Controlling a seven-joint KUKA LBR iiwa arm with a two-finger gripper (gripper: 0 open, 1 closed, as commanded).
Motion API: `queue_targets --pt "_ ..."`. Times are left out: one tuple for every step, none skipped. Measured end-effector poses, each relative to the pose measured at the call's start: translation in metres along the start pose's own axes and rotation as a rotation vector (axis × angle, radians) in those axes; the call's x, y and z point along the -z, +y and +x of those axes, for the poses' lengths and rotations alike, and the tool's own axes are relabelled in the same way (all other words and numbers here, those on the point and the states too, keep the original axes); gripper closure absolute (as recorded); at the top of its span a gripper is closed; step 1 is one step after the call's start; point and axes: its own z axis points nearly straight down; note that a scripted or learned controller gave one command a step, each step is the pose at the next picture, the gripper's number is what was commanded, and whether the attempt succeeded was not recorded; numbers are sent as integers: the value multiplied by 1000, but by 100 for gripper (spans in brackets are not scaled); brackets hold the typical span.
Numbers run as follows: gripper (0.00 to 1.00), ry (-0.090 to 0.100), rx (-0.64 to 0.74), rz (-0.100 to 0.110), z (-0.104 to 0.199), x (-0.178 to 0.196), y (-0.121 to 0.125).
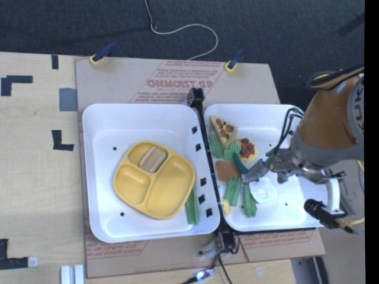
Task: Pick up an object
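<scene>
The right bin (288,213) holds a heap of toy food at its left side. There is a pizza slice (223,130), a smaller piece with red dots (247,149), a brown round piece (225,170) and several green sticks (234,189). A white round item (264,193) lies just right of the sticks. My gripper (249,174) reaches in from the right and sits low over this heap, between the brown piece and the white item. Whether anything is in its grasp is unclear.
In the left bin (96,158) lies a yellow divided plate (170,189) with a tan piece (153,158) in its upper compartment. A green stick (190,206) lies beside the plate against the wall between the bins. The arm's grey and orange body (325,132) hangs over the right bin's right half.
</scene>
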Motion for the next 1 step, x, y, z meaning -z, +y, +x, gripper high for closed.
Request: queue_targets --pt "0 0 2 -2 5 -44 -2"
